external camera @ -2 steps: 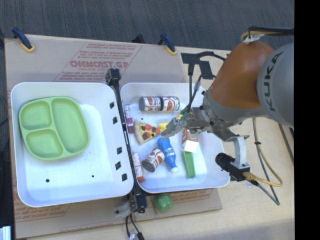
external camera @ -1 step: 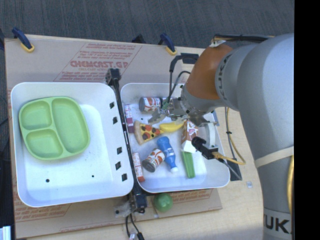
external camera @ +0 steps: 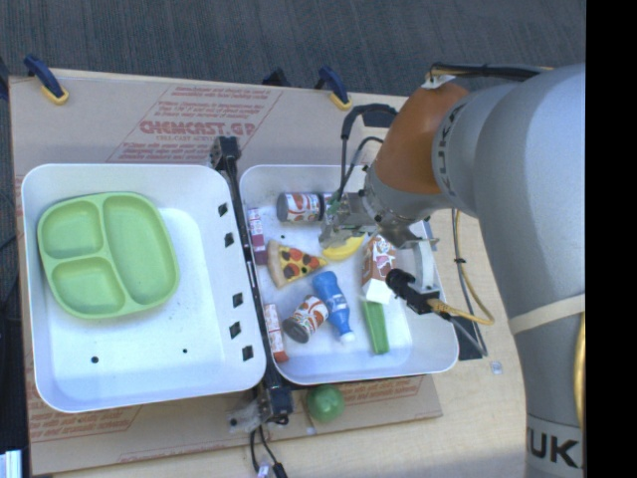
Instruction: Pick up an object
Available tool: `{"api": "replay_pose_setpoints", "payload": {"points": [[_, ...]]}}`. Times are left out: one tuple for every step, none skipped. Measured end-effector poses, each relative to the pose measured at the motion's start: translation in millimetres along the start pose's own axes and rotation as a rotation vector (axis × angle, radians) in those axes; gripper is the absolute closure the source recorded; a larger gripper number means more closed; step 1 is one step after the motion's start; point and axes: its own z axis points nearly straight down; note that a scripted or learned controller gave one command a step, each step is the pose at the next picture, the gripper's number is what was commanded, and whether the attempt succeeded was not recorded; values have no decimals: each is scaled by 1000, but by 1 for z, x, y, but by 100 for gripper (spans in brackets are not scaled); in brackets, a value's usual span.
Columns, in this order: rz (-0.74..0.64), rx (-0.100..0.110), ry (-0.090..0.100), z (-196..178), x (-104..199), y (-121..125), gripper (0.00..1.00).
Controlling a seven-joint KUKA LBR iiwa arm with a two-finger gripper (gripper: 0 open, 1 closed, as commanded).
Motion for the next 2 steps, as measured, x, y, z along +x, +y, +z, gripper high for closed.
{"api": "replay_pose_setpoints", "payload": {"points": [[6,17,10,-109,16,-55,100],[6,19,11,-108,16,-55,0]]}}
